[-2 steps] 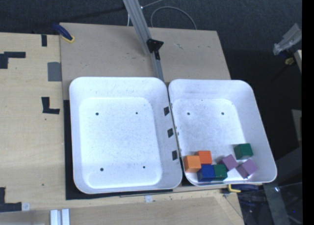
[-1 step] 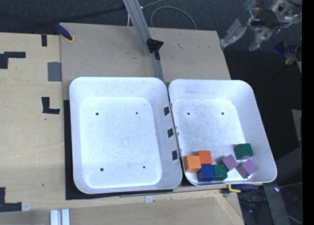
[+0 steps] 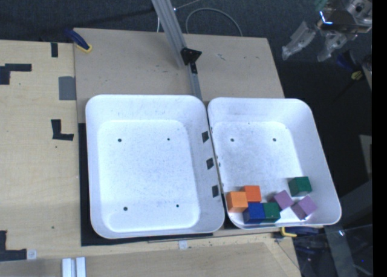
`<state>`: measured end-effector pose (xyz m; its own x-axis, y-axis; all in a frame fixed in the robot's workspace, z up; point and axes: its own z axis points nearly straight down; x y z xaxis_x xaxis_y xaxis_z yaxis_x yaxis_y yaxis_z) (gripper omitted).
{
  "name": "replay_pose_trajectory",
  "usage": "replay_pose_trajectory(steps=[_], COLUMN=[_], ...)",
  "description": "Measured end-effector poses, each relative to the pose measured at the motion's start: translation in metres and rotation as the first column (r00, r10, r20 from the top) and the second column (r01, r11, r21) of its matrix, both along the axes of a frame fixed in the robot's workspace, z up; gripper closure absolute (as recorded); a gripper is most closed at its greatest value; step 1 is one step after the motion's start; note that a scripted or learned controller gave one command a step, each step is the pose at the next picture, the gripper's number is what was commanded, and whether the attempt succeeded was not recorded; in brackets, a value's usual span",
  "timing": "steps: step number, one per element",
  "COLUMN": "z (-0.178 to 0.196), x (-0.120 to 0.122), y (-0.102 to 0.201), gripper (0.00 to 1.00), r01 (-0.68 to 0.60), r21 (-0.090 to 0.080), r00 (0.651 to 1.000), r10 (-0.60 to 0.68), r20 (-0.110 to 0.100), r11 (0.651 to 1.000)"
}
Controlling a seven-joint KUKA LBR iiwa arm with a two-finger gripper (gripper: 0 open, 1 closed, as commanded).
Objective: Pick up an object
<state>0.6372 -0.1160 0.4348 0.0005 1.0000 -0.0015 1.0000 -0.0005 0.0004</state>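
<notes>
Nearest the camera, seven small blocks sit bunched along the front wall of the right-hand shallow white plastic bin (image 3: 314, 149). There are two orange cubes: one (image 3: 237, 201) at the cluster's left end and a second (image 3: 252, 193) just behind it, the two touching. A single blue cube (image 3: 256, 211) lies against the front wall, with a dark green cube (image 3: 271, 210) pressed to its right side. Two pale purple blocks follow: one (image 3: 282, 199) behind the dark green cube, the other (image 3: 303, 207) nearer the bin's right corner. A second green cube (image 3: 299, 185) stands a little apart, farthest back of the group. All seven look like plain, matt, solid-coloured blocks of similar size.

To the left, touching along the shared edge, lies the left-hand shallow white plastic bin (image 3: 91, 149), its floor speckled and marked by four dark dots.

Both bins rest on the pale wooden worktop (image 3: 133, 64). A slanted grey metal bar (image 3: 163, 9) crosses it behind the bins.

Farthest back, at upper right, the silver two-finger claw (image 3: 314, 43) hangs well away from the blocks, beyond the worktop's edge. Its fingers are spread wide and hold nothing.
</notes>
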Motion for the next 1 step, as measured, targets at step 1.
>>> replay_pose_trajectory(steps=[1], z=[0.0168], x=[0.0273], y=[-0.0245], gripper=[0.0], r01=[0.001], r21=[-0.002], r00=[1.0], r10=[-0.001], r20=[0.002], r11=[1.0])
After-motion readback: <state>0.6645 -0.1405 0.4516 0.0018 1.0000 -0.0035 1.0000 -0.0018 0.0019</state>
